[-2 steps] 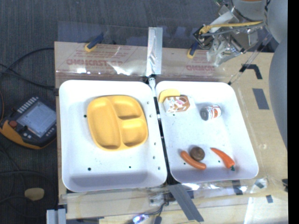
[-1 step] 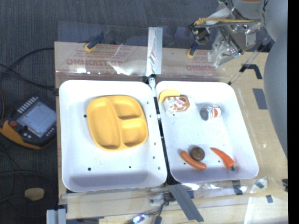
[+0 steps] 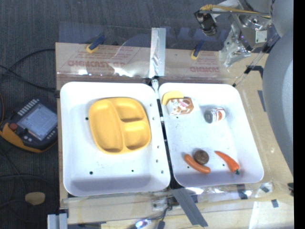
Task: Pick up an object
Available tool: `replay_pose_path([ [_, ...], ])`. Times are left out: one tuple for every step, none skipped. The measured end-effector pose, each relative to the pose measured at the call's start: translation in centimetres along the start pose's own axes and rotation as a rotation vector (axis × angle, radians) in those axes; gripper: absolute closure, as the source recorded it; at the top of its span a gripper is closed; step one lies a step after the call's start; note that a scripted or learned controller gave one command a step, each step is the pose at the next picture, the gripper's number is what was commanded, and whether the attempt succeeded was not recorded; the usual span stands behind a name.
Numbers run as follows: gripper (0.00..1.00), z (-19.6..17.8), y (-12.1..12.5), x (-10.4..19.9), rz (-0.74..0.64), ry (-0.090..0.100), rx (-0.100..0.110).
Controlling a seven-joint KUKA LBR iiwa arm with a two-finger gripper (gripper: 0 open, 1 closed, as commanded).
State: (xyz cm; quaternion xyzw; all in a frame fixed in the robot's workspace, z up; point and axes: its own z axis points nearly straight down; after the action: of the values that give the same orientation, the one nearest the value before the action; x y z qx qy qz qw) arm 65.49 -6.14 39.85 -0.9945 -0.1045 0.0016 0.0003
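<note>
The right bin (image 3: 240, 128) holds several small items. At its back left lies a yellow, white and red food piece (image 3: 177, 104). A small grey and red can (image 3: 214, 115) lies on its side at the back right. Along the front are a brown round piece (image 3: 201, 155), an orange sausage (image 3: 197, 164) touching it, and a red-orange pepper (image 3: 228, 161). In the left bin (image 3: 76, 168) sits a yellow divided plate (image 3: 119, 124). My gripper (image 3: 232, 51) hangs above the bench beyond the right bin's back right corner, well away from every item.
A black cylinder (image 3: 206, 22) juts left from the wrist. Two yellow clamps (image 3: 95, 43) (image 3: 195, 53) hold a clear sheet behind the bins. A metal strip (image 3: 157, 51) rises between the bins at the back. A teach pendant (image 3: 31, 126) lies on the floor at the left.
</note>
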Motion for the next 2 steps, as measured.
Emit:
replay_pose_path([
  [1.0, 1.44, -1.14, 1.01, 0.001, -0.001, 0.0],
  [1.0, 1.29, -1.98, 1.01, -0.006, -0.001, 0.0],
])
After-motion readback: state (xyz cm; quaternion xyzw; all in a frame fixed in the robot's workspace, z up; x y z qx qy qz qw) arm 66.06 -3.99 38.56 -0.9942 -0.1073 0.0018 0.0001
